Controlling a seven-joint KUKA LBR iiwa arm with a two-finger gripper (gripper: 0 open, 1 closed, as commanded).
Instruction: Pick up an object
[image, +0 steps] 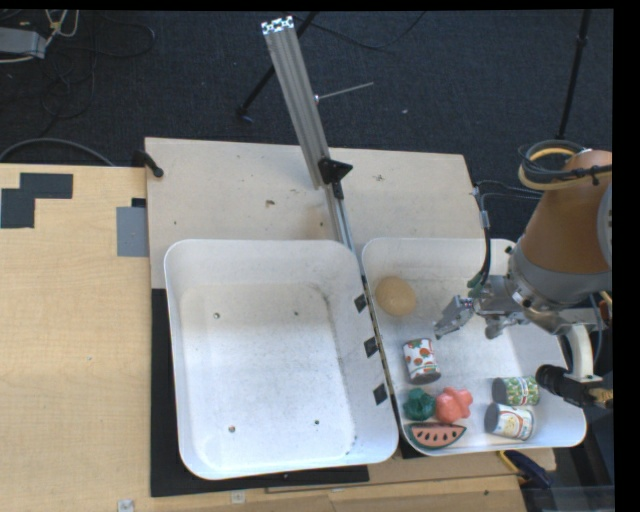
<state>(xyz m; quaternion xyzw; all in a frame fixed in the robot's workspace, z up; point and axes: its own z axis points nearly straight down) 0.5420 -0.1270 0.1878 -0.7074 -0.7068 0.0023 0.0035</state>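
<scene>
Grey arm with orange band reaches in from the right; its gripper (452, 318) hangs over the right bin (440, 250), fingers spread open and holding nothing. Nearest object: a tan ball (395, 296), just left of the gripper and apart from it. Below the gripper stands a small can with red print (421, 360). Along the bin's near edge lie a green toy (418, 405) touching a red toy (453, 403), a watermelon slice (437, 435), and 2 more cans (512, 407). Left bin (180, 262) adjoins the right bin.
</scene>
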